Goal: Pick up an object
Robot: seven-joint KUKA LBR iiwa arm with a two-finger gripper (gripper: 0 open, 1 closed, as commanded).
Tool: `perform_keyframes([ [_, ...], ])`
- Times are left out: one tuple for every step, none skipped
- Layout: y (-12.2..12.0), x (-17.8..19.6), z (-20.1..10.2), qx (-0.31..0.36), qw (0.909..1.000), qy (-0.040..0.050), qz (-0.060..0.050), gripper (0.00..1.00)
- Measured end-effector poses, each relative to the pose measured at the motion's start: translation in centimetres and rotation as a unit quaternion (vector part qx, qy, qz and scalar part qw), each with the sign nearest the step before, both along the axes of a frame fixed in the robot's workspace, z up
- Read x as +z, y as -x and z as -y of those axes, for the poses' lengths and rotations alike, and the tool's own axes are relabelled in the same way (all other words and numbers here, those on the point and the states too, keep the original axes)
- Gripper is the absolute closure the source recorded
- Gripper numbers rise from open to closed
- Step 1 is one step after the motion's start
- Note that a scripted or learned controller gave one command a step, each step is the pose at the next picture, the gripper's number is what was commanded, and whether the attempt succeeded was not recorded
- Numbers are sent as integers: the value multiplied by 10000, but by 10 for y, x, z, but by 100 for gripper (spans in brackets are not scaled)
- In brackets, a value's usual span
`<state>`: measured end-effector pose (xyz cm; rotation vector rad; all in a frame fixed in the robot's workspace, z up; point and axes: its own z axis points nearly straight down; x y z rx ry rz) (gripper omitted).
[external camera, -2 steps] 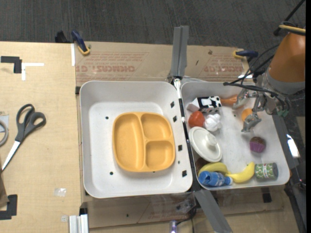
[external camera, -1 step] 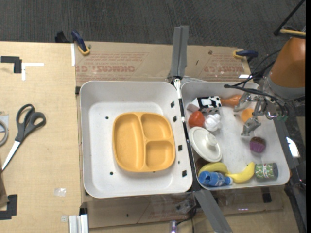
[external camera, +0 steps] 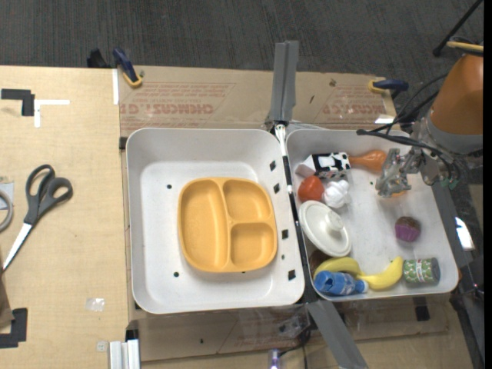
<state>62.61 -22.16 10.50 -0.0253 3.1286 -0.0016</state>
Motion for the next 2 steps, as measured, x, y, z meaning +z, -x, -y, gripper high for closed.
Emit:
perform_keyframes([
  [0, 0, 0, 0, 10000, -1, -2, 0],
  [26, -12, -1, -467, 9989, -10, -43, 0],
])
